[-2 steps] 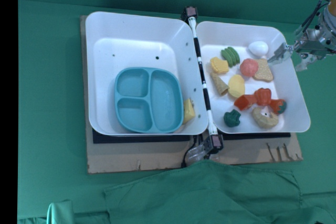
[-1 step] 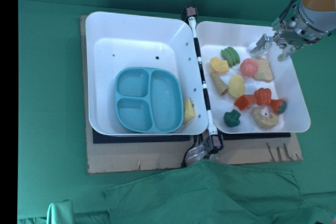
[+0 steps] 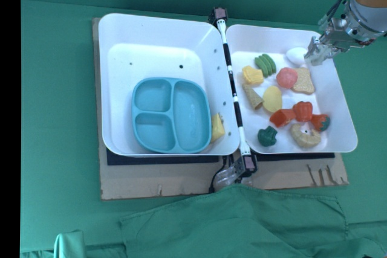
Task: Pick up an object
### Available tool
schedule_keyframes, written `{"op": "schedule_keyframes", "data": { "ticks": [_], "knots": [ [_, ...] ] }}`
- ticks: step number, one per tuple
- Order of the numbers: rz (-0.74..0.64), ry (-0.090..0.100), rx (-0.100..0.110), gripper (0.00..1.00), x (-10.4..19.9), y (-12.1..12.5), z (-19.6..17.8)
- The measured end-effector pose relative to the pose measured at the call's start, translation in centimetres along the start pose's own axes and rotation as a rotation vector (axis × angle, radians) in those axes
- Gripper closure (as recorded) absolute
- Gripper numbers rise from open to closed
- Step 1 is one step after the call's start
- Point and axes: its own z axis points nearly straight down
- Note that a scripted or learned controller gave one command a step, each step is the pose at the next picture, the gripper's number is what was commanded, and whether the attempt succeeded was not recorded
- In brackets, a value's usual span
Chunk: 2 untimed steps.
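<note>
Smooth blue plastic tray (image 3: pixel 172 115), three sections, seen in left bin (image 3: pixel 121 33). End effector (image 3: pixel 317 53) seen beside white egg (image 3: pixel 295 55); grip cannot be told.

So the bench (image 3: pixel 60 99) is covered in green cloth, with a brown cardboard sheet (image 3: pixel 157 184) lying under two white bins. The left bin (image 3: pixel 121 39) holds a blue divided tray (image 3: pixel 171 115), three compartments. The right bin (image 3: pixel 338 124) touches it, clips along the seam. More green fabric (image 3: pixel 242 223) is bunched up front.
</note>
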Motion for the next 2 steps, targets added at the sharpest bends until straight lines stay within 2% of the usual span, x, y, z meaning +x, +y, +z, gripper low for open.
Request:
{"op": "schedule_keyframes", "data": {
  "ticks": [1, 2],
  "knots": [
    [0.000, 0.000, 0.001, 0.00, 0.0, 0.0, 0.1],
    [-0.005, 0.004, 0.004, 0.00, 0.2, 2.5, -3.0]
  ]
}}
